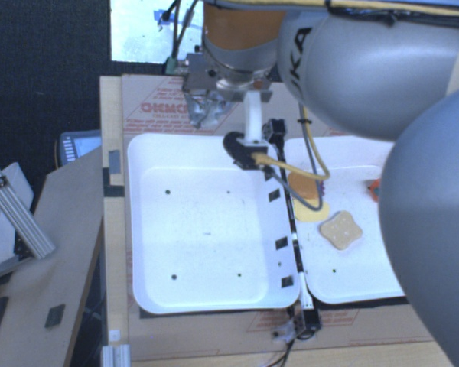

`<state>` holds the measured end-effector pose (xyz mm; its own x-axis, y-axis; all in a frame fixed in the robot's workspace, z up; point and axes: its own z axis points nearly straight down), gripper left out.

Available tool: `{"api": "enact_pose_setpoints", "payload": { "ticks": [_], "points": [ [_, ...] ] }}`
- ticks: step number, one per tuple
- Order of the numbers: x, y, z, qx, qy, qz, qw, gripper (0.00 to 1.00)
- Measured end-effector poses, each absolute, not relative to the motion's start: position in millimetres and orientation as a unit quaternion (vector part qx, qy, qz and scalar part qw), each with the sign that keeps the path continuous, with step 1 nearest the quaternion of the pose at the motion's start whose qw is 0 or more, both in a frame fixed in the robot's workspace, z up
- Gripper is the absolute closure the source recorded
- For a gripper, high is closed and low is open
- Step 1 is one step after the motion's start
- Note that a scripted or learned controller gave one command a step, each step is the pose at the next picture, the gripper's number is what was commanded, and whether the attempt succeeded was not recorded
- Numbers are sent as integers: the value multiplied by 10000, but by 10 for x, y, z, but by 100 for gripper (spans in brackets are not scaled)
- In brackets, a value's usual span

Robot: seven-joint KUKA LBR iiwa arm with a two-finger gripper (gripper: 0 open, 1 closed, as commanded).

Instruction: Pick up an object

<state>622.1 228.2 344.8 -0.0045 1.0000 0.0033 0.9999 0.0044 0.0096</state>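
My gripper [204, 112] hangs high over the back edge of the left bin [141, 228], above the printed cardboard, with nothing visible in it. The right bin [359, 277] holds a beige, rounded square piece [341, 230] near its middle. A flat yellow disc [312, 211] lies just behind that piece, with an orange-brown piece [304, 185] resting at its back edge. A small red-orange thing [374, 189] peeks out from under the arm's grey body, which hides the right part of that bin.
A black-marked divider [284, 228] runs between the two bins. Cardboard [153, 105] with red print lies behind the bins. A wooden bench edge [111, 205] and a metal rail [15, 205] sit to the left.
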Motion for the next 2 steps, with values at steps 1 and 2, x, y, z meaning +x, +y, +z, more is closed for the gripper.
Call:
{"api": "enact_pose_setpoints", "payload": {
  "ticks": [1, 2],
  "points": [
    [6258, 2343, 3345, 7053, 7089, 10, 5, 100],
    [6256, 2342, 3343, 7054, 7088, 6, 4, 0]
  ]
}}
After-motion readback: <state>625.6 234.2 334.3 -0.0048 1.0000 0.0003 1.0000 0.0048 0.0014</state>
